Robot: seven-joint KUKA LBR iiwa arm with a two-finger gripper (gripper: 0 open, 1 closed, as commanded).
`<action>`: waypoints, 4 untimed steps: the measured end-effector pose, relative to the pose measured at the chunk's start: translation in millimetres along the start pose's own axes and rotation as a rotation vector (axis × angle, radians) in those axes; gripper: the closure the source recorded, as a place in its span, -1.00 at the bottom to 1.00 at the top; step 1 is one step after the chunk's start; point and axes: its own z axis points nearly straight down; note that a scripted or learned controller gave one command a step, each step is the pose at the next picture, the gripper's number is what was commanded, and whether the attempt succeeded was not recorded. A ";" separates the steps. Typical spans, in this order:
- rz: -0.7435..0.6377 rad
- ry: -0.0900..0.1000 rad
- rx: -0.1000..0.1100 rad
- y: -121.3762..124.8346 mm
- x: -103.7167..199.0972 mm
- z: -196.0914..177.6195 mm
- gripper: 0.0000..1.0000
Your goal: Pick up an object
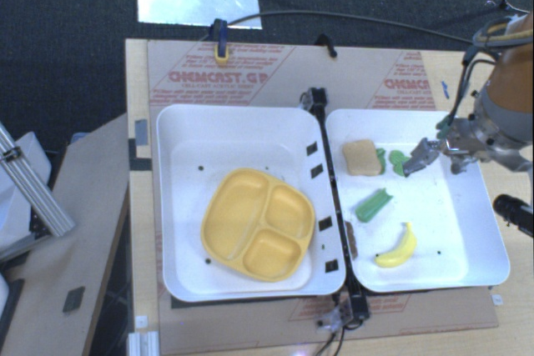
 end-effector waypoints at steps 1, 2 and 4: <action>-0.002 -0.002 -0.011 1.9 0.1 -5.4 -1.00; -0.001 0.000 -0.007 9.2 6.7 41.2 -1.00; 0.000 0.001 -0.006 7.7 10.8 137.4 -1.00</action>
